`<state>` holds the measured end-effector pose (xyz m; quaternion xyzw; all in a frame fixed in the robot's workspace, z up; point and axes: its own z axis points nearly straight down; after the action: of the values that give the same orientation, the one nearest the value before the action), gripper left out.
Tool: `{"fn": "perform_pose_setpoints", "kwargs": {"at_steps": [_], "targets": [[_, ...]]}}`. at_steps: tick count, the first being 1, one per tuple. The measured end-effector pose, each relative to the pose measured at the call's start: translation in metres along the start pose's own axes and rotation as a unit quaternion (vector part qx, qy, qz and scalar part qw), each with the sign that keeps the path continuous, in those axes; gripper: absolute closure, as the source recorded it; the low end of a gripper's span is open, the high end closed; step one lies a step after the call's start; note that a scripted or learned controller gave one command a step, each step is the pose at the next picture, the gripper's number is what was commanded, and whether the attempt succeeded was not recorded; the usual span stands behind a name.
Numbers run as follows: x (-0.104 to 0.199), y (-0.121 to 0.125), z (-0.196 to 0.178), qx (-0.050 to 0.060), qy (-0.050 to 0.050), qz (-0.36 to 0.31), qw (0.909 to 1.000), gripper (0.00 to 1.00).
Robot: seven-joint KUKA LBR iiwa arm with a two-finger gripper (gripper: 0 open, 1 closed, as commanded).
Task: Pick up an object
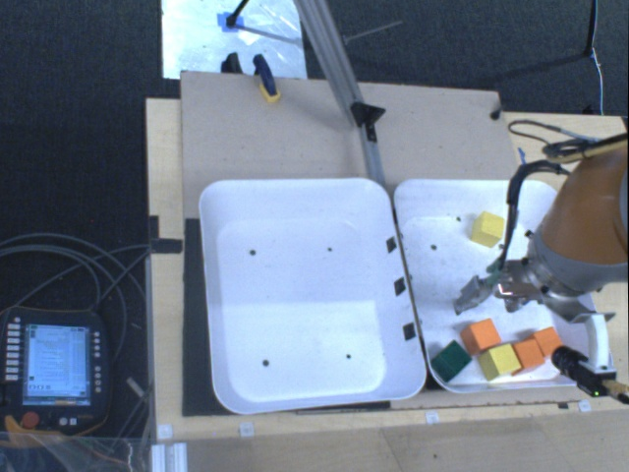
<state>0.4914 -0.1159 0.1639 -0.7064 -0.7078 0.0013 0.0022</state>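
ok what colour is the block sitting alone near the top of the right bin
Yellow: the lone block in the right bin, seen in the camera view.

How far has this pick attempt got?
Done: the arm has reached over the right bin. In hand: the tool hangs low beside the orange cube, with nothing visibly between its fingers. Left: grasping and lifting a block.
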Motion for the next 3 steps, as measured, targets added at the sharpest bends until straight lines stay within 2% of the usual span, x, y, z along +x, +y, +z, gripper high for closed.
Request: {"fn": "perform_pose_setpoints", "kwargs": {"at_steps": [1,2,3], "targets": [[0.0,0.0,0.052,0.0,0.0,0.0,1.0,0.0],[0.0,0.002,0.039,-0.004,-0.001,-0.001,1.0,1.0],[-0.007,0.01,-0.021,-0.007,-0.002,-0.001,1.0,1.0]]}}
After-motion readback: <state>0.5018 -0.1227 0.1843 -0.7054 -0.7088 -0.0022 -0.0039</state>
